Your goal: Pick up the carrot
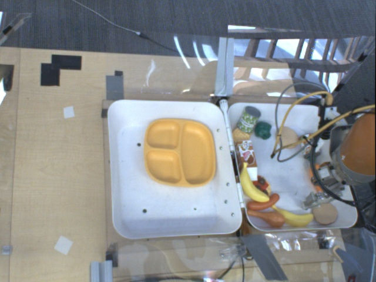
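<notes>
The grey arm with its orange band [357,151] reaches into the right bin [294,113] from the right. Its gripper [315,200] hangs low over the bin's near right corner, among yellow and black cables. A small bright orange piece [316,185], which looks like the carrot, shows just left of the gripper's body. Most of it is hidden by the wrist. I cannot tell whether the gripper touches it. A tan round object [325,214] lies right below the gripper.
Along the right bin's left side lie a green can [248,120], a dark green item [262,130], a small bottle [247,153], two bananas [251,187] [295,218] and two red-brown sausage shapes [263,203]. The left bin [123,175] holds a yellow divided plate [179,151].
</notes>
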Available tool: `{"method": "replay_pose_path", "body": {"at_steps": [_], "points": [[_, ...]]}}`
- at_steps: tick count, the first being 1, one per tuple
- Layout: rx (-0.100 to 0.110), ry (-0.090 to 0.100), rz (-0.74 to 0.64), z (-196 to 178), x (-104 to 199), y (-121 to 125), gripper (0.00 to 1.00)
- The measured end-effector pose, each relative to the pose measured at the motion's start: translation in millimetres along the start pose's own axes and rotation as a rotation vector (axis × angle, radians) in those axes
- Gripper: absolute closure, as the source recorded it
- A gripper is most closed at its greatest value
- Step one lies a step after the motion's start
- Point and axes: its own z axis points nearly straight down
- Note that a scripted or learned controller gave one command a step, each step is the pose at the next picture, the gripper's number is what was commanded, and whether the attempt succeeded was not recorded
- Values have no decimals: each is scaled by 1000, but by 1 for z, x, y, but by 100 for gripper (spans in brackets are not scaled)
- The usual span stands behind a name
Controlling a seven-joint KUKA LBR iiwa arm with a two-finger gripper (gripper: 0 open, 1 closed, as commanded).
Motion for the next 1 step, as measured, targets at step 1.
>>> {"method": "replay_pose_path", "body": {"at_steps": [1], "points": [[10, 6, -43, -141, -35, -6, 100]]}}
